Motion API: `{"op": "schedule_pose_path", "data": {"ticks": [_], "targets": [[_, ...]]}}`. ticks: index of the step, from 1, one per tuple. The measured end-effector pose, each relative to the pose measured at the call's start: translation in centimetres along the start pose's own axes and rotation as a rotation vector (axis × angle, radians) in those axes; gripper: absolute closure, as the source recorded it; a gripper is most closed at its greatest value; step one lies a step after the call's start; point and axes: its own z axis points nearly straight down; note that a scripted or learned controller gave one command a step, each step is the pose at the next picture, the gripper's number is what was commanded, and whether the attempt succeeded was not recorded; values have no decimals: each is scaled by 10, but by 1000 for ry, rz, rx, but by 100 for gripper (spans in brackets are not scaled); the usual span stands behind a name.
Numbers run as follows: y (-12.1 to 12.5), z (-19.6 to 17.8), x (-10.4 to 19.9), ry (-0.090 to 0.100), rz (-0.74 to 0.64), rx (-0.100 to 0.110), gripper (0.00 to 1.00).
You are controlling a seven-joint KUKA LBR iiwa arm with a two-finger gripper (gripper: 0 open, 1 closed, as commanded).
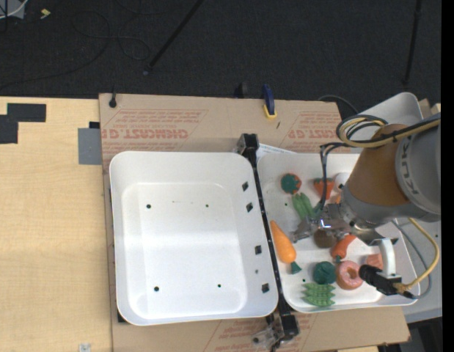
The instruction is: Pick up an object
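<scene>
Orange plastic carrot [283, 244] by right bin's [274, 169] left wall: light, stiff, slippery; take mid-body. My pincer [320, 224] nearby, state I cannot tell.

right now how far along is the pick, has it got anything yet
Done: the arm has reached into the right bin, and its gripper is low among the toys, beside the green pepper and near the orange carrot. In hand: nothing visibly gripped; the fingers are too blurred to read. Left: secure an object and lift it clear.
</scene>
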Motion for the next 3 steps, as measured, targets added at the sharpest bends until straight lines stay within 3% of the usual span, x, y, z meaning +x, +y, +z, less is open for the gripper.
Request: {"op": "schedule_pose_path", "data": {"ticks": [1,2,3], "targets": [[60,1,-44,3,-6,-1,0],[73,1,-85,3,-4,1,0],[102,1,-33,4,-6,1,0]]}}
